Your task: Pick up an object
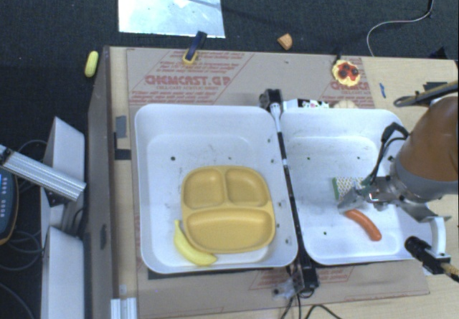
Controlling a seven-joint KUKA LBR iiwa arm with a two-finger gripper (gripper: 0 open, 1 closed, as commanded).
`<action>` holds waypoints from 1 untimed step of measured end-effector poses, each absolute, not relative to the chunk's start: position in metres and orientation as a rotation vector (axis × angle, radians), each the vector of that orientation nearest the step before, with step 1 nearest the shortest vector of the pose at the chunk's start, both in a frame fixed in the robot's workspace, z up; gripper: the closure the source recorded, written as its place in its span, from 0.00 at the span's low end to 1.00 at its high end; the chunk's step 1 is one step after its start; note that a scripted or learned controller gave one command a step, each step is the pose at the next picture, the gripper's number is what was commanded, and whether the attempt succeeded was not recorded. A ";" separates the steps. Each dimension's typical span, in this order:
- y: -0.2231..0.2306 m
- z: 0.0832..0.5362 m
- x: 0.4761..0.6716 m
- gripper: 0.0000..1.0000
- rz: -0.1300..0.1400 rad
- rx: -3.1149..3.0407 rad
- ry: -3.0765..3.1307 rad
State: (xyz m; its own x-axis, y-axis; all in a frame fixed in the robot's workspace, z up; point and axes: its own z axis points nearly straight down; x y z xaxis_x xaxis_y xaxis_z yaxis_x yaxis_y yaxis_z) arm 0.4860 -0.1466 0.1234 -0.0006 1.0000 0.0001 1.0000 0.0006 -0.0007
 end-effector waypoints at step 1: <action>-0.146 0.134 0.487 1.00 -0.003 -2.221 -2.225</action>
